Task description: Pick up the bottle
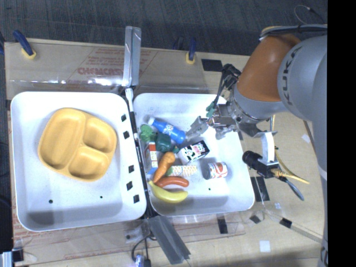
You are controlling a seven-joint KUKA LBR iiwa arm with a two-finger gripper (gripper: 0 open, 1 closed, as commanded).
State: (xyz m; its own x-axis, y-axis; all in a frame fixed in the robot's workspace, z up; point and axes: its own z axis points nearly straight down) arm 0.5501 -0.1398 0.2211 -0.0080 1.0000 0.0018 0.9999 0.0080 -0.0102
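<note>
The bottle is blue with a white label and lies on its side in the upper left of the right bin. It rests against a green toy and a teal toy. My gripper hangs over the right bin, just right of the bottle's end, above a black-and-white carton. Nothing shows in its grasp. The grey arm with its orange band comes in from the right.
Packed in the right bin's left half are a carrot, a red sausage, a banana, a small can and a printed box. The left bin holds a yellow divided plate.
</note>
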